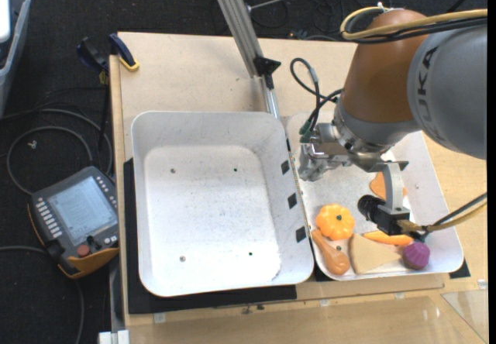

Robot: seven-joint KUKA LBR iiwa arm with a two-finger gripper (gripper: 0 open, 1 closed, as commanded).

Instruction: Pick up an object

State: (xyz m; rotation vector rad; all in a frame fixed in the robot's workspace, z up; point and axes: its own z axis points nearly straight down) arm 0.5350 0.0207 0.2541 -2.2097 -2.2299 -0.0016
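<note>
The grey arm with its orange band reaches in from the right, over the right bin [446, 203]. My gripper [311, 166] hangs above that bin's upper left part, close to the wall it shares with the left bin. Just below it, apart from it, sits a small yellow-orange pumpkin [335, 221]. A brownish-orange carrot-like piece [332, 256] lies in front of the pumpkin, beside a tan block [373, 256]. Further right are a purple ball [416, 256], a thin orange carrot [390, 239] and an orange piece [379, 184] partly hidden by the arm.
The left bin [155, 141] is a wide white tray next to the right one. A metal rail [236, 13] slants down from the top to the bins' far edge. A teach pendant [76, 218] lies off the bench at left.
</note>
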